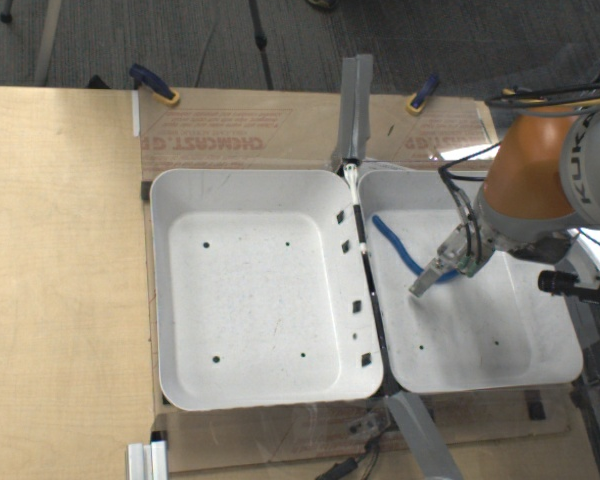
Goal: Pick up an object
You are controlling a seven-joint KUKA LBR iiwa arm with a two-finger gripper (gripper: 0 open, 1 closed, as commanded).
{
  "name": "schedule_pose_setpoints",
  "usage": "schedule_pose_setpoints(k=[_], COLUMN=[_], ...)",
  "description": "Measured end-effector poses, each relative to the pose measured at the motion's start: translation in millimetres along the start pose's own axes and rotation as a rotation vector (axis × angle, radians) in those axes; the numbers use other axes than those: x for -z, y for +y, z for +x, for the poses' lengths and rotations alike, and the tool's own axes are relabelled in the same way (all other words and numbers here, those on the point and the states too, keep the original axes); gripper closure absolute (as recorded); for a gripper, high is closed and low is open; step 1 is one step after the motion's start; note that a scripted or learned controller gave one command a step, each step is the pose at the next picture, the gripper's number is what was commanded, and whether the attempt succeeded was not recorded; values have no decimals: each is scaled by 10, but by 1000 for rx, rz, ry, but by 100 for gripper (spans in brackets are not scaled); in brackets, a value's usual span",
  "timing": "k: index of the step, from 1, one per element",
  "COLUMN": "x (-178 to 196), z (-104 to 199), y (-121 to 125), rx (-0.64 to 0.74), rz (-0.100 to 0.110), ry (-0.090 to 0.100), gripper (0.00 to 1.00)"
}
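Observation:
A slender blue curved strip (392, 240) lies in the right white bin (500, 363), near its left wall. It runs from the upper left down toward the middle. My gripper (426, 281) hangs low over the strip's lower end, tilted toward the lower left. A bit of blue shows just beside the gripper body. The grey arm with its orange band (528, 168) reaches in from the right and covers the bin's upper right part.
The left white bin (180, 218) stands beside the right one, with a black-clipped divider (360, 268) between them. Cardboard (240, 133) and two clamps lie behind the bins. A wooden bench top (60, 268) spreads to the left.

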State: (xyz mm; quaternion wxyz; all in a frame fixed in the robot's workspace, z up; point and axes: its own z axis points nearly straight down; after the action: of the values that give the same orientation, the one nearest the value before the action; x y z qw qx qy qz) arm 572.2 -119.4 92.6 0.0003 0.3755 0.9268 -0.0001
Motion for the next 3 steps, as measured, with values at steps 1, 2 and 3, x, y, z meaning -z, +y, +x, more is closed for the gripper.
schedule_pose_setpoints(k=[1,2,3], x=[-6,-2,-7], z=[-192,367,-335], y=[468,-49,345], rx=[-75,-80,-184], rz=[-1,-1,0], ry=[-2,-2,-1], gripper=[0,0,0])
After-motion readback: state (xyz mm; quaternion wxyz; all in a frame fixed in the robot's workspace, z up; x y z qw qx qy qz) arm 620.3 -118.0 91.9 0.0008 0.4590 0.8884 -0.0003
